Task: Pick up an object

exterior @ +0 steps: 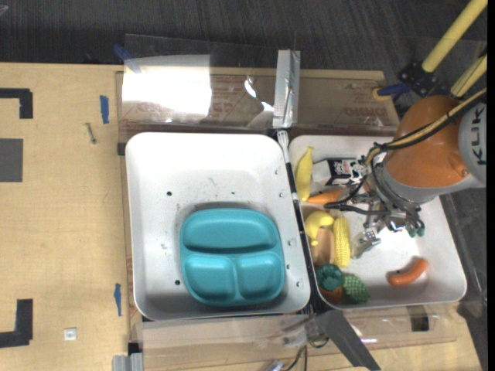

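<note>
Currently the nearest pickable thing, a toy corn cob [341,242], lies in the right bin [448,230] against its left wall, touching a lemon [317,223] and a bread-like piece [322,245]; the gripper [370,236] hangs just beside it, jaw state impossible to tell. A good try means coming straight down, centred on one item. Open floor lies right of the pile, where a sausage [407,272] sits alone, well apart from rims.

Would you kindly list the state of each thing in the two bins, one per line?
Teal tray: upright, flat in the left bin.
Banana: lying along the right bin's left wall.
Corn cob: lying flat.
Sausage: lying alone, apart from the rest.
Gripper: over the right bin, holding nothing visible.
</note>
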Tool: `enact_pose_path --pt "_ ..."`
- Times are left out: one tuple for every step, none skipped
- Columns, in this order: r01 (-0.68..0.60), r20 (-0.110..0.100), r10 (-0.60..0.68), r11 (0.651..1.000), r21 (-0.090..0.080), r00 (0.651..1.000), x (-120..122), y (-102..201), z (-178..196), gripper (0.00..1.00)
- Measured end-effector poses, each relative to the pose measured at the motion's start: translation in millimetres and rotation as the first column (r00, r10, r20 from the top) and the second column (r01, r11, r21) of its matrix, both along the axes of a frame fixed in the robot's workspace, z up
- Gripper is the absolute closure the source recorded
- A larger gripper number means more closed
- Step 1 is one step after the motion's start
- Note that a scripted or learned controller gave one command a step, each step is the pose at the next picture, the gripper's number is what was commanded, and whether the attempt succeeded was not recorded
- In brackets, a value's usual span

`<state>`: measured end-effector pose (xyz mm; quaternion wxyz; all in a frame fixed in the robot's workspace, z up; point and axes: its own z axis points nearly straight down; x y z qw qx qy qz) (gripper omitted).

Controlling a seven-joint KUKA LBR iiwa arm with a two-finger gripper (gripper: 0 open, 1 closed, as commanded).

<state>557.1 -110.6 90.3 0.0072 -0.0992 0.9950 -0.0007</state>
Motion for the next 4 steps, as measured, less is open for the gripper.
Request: enact_pose_path --pt "0.056 -0.044 -0.056 0.998 0.004 0.997 53.3 -3.8 1.5 0.0" --pt "0.151 -0.001 -0.151 0.989 0.0 0.989 -13.9 16.1 0.5 0.0" --pt "0.208 0.006 -0.208 0.978 0.003 0.978 -43.3 17.0 0.3 0.0" --pt "0.172 -0.002 -0.172 0.985 0.001 0.985 -35.0 15.3 0.2 0.0"
